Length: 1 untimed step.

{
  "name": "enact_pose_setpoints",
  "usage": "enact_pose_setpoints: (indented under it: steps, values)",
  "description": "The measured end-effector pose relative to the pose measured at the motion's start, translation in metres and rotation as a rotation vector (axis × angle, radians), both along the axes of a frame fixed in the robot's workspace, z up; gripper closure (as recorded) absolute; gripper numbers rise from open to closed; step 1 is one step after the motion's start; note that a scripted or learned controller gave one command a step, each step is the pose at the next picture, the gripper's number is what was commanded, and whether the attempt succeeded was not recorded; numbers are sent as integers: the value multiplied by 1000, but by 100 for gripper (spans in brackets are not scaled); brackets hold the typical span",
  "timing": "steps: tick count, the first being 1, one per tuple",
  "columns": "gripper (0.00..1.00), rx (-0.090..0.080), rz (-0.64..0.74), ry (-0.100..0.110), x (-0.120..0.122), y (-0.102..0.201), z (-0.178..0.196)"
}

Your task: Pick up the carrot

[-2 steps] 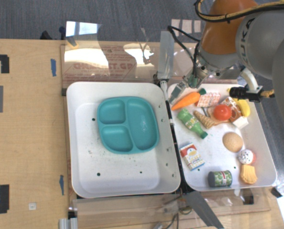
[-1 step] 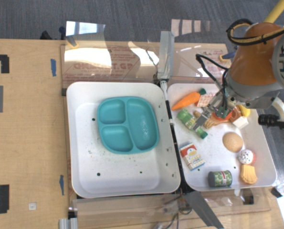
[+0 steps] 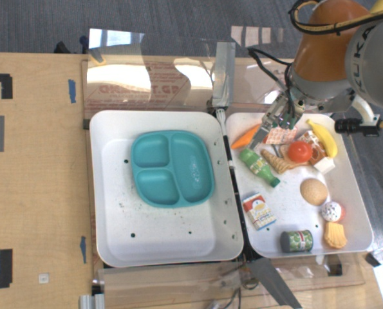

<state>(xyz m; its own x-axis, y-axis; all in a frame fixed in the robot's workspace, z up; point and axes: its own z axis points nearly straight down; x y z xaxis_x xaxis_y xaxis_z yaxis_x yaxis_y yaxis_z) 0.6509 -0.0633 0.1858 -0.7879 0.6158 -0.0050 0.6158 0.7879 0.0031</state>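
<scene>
The words on the small box (image 3: 259, 211) and the green can (image 3: 297, 240) are too blurry to read. The carrot (image 3: 246, 136) is orange and thin. It lies in the right bin (image 3: 355, 198), at the far left corner, next to a green bottle (image 3: 260, 167). The hand (image 3: 276, 120) hangs just beside the carrot; whether it is open or closed is hard to tell. A banana (image 3: 325, 138), a tomato (image 3: 300, 151) and an egg (image 3: 313, 191) share that bin. The left bin (image 3: 107, 172) holds a blue plate (image 3: 172, 167).
</scene>
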Motion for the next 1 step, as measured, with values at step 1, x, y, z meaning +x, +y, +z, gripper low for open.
enact_pose_setpoints:
  steps: [1]
  values:
    - [0, 0, 78, -2, 7, 30, 0]
